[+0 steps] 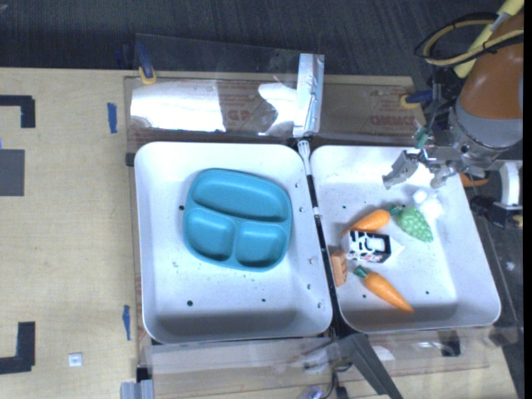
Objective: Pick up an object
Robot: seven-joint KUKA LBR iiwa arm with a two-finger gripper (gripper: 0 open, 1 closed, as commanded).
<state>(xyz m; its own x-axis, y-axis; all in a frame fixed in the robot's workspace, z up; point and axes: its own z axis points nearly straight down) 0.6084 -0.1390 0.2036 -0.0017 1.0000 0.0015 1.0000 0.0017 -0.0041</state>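
Camera view gives me a pale wooden bench (58,223) on dark floor, two white bins (158,306); gripper (422,169) spread apart, holding nothing.

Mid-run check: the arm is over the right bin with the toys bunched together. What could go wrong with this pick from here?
1. The gripper sits over the bin's far right part, apart from the toys, so closing there would likely grab nothing.
2. The upper carrot, black-and-white toy and green toy lie bunched together, so a descent may nudge a neighbour or pinch two.
3. The lower carrot lies flat on the right bin floor and may slip out.
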